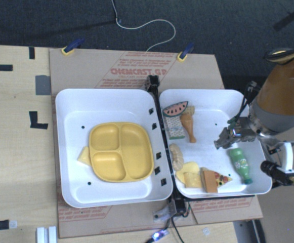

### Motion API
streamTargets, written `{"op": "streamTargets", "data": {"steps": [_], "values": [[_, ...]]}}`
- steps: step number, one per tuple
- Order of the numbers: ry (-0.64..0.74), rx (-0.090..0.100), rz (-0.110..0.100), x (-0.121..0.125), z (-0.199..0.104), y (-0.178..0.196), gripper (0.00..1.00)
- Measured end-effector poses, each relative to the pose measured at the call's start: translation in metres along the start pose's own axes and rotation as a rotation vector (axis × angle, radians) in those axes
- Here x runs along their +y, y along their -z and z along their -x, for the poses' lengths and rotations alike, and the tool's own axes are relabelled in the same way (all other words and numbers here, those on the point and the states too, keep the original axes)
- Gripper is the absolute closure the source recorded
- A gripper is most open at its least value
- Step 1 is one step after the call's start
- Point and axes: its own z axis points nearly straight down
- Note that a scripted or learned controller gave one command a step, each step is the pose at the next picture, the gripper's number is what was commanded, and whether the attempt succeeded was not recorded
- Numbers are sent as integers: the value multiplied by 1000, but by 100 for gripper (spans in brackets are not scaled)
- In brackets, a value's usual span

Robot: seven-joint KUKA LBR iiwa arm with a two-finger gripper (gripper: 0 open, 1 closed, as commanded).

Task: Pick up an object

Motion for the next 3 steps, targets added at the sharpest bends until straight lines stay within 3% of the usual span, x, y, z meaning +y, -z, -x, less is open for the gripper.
{"op": "streamTargets", "data": {"steps": [1, 3], "values": [[0, 1, -2, 0, -1, 10, 100], [3, 1, 0, 83, -69, 12, 100]]}}
